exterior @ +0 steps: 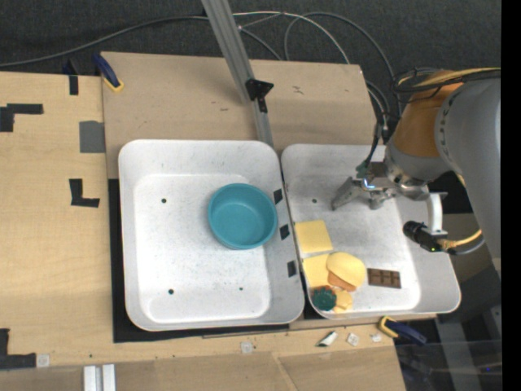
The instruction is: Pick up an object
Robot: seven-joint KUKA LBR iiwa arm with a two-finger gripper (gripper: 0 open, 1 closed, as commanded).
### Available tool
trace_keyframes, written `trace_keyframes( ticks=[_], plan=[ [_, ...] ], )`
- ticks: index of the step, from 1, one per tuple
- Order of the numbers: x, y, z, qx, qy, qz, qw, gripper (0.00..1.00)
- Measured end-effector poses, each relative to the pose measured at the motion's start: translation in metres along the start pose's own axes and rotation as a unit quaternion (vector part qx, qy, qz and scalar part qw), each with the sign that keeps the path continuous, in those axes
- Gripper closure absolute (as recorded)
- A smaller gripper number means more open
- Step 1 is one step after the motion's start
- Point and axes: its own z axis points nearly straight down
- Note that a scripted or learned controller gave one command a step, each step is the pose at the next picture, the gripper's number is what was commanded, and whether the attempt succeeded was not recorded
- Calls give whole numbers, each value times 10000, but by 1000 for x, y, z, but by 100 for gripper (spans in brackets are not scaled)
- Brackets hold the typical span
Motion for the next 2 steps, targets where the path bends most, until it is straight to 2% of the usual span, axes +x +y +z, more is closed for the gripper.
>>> trace_keyframes(
  ticks=[1, 2],
  plan=[
    [1, 1, -12, -7, 2, -7, 10000, 100],
    [4, 2, -55, -33, 5, 4, 10000, 100]
  ],
)
